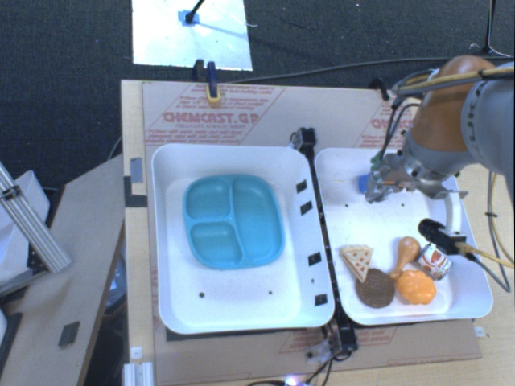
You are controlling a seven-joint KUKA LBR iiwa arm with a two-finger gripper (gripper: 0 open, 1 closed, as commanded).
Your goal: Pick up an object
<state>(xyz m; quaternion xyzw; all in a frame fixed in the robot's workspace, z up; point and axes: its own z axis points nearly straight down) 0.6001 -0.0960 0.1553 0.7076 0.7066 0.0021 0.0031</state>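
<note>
Several toy foods are lying in the right bin (471,300), toward the camera from the gripper (376,185). Nearest is the cheese wedge (358,259). Whether the pincer is gaping or closed, I cannot tell.

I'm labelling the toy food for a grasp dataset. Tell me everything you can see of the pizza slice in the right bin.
The pizza slice is a small toy wedge, plastic by its look, lying flat on the floor of the right bin, near its left wall. Its top is pale cream with small reddish dots, edged in tan. Its lower tip meets or overlaps the dark brown round patty; which, I cannot tell. The drumstick lies apart to its right.
</note>
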